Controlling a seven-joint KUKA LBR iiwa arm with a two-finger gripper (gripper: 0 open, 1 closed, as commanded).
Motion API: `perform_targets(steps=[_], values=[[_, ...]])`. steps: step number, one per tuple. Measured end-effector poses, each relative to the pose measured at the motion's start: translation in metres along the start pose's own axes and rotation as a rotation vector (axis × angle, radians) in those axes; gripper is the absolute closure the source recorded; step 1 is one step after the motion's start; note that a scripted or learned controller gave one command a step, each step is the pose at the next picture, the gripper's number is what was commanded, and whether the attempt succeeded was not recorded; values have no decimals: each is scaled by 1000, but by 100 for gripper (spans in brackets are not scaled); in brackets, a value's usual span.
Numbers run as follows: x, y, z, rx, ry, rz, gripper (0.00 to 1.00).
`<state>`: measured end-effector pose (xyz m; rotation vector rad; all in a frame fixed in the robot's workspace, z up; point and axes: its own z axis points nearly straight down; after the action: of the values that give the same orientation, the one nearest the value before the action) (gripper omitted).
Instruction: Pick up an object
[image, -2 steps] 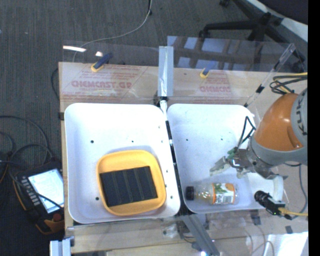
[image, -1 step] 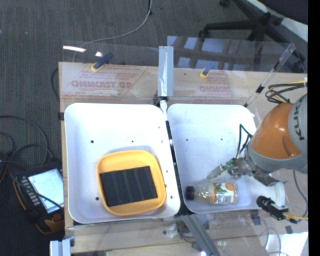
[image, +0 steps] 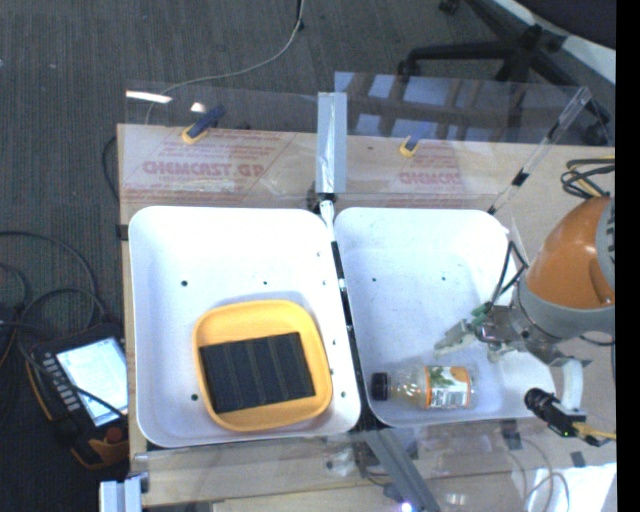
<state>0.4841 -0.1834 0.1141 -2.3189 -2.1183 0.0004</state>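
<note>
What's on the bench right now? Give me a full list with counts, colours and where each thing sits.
Bins: two, white, side by side; left bin, right bin.
Tray: one, yellow with a dark ribbed insert, lying in the near part of the left bin.
Bottle: one, clear with an orange label and black cap, lying on its side near the front wall of the right bin.
Clips: two, yellow and blue, on the clear panel behind the bins, one behind each bin.
Handheld screen: one, orange-edged, on the floor left of the bench.
Arm: one, grey and orange, reaching in from the right.
Gripper: one, above the right bin, just beyond the bottle.
</note>
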Motion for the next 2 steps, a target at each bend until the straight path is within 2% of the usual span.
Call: perform_targets(steps=[1,2], values=[[35,0,21,-16,-10,-82,0],[84,-8,-12,2,0,-1,0]])
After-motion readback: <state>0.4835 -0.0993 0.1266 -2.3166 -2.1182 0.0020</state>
